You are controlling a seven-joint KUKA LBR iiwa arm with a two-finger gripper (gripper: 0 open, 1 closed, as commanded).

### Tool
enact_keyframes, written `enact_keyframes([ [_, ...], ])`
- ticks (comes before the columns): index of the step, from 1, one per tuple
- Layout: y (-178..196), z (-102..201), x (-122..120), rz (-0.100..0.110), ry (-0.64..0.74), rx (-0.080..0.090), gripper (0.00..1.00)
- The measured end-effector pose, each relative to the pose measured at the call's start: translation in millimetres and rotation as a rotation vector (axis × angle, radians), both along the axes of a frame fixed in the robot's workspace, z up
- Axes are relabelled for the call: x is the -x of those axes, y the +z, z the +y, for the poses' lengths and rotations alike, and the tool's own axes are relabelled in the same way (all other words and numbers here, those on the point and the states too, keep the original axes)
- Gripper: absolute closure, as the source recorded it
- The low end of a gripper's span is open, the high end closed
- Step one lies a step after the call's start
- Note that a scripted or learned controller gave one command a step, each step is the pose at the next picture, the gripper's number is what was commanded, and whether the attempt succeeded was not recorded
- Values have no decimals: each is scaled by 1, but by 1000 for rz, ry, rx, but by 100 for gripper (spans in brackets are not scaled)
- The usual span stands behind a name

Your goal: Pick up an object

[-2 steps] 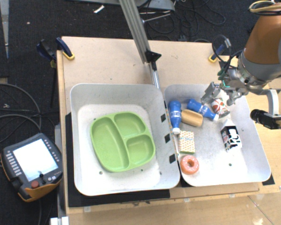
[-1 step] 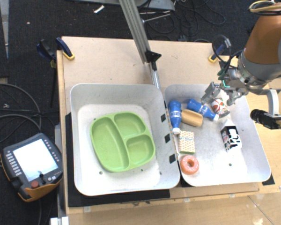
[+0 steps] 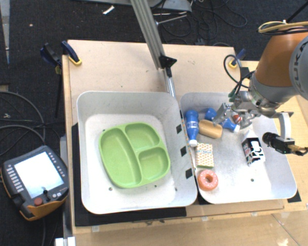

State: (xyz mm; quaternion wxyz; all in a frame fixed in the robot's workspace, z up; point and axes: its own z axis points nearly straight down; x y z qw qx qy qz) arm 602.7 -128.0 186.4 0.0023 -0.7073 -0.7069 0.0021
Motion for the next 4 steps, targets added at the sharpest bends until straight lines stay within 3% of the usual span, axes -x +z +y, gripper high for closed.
enact_keyframes([
  [2,-93,-8,1,-4,1,0,0],
  [3,-81,-8,1,-7,1,1,100],
  [4,-27,2,3,-12,3,1,100],
])
